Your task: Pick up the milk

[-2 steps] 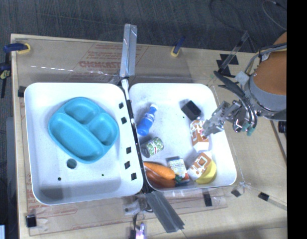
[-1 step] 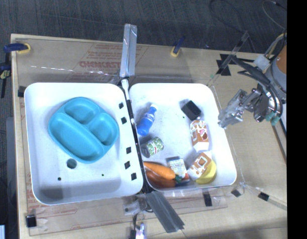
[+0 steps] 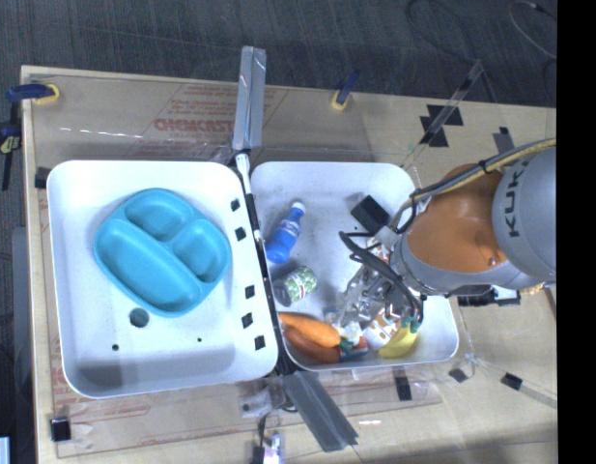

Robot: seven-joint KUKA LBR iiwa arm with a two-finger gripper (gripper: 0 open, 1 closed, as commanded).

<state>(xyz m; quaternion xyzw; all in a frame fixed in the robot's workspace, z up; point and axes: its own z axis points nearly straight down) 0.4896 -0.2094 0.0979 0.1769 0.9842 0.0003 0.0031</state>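
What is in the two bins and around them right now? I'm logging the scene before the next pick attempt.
Left bin: 1, white, left half of bench.
Divided tray: 1, blue, in left bin.
Right bin: 1, white, beside left bin.
Bottle: 1, blue, white cap, right bin, left side.
Can: 1, green and white, below bottle.
Carrot-like toy: 1, orange, right bin, front edge.
Banana: 1, yellow, front right corner.
Arm: 1, grey and orange, over right bin.
Tool: 1, metallic, low over front clutter.

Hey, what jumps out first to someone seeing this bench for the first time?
The big bright blue divided plastic tray lying in the left white bin. Next, the grey arm with its orange band reaching into the right white bin, its end effector low over clutter beside an orange carrot-shaped toy.
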